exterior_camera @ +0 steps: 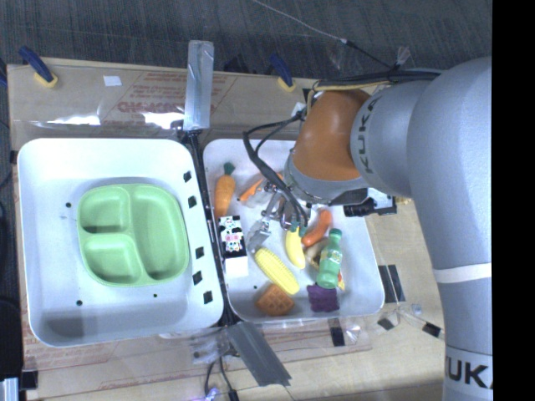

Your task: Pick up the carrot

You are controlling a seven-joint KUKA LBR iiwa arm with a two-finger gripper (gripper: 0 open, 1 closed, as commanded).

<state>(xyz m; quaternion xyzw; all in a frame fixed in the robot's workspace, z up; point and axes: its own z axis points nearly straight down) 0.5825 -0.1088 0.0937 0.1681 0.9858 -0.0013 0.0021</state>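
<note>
Camera view, read from left to right, begins with the left bin [33,224], in which a green divided plate [134,234] is seen lying flat, its three compartments bare. Just past the divider, in the right bin [368,261], the carrot [224,192] is found lying against the bin's left wall near the far end, orange with a small green top pointing away from the viewer. Below it a small black-and-white carton [231,236] is placed, and further right a yellow corn cob [276,271] is laid at a slant, with a brownish waffle-like piece [275,300] near the bin's near edge. A banana [294,247], a green bottle [331,259] and a purple item [323,296] are crowded together beyond that.

The claw [272,215] is lowered over the middle of the right bin, to the right of the carrot and apart from it; whether its fingers are parted or closed cannot be told, since cables and the orange wrist band hide much of it. Nothing is seen between them.

The task is judged as not yet accomplished: the carrot rests on the bin floor, ungrasped. What remains is for the claw to be brought leftward over the carrot, closed on it and raised.
</note>
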